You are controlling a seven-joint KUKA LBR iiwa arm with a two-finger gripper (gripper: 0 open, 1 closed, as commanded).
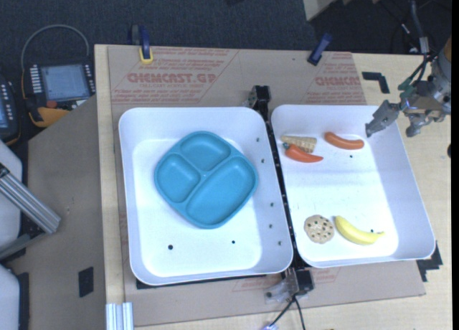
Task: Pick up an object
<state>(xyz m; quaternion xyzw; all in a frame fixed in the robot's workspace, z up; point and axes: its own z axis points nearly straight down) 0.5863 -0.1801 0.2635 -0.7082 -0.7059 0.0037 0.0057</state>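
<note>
Two bins [136, 199] are sitting side by side while the gripper [399, 119] is hovering, fingers spread and grasping nothing, above the right bin's [409, 178] far rim.

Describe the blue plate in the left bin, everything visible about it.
The blue plate is a rounded, sky-blue divided dish that looks like smooth plastic. Raised ridges split it into three compartments: two smaller ones toward the upper left and one larger toward the lower right. All three hold nothing. It lies flat and right side up, turned at a slant, near the middle of the left bin, resting on the bin's floor with nothing else touching it.
</note>
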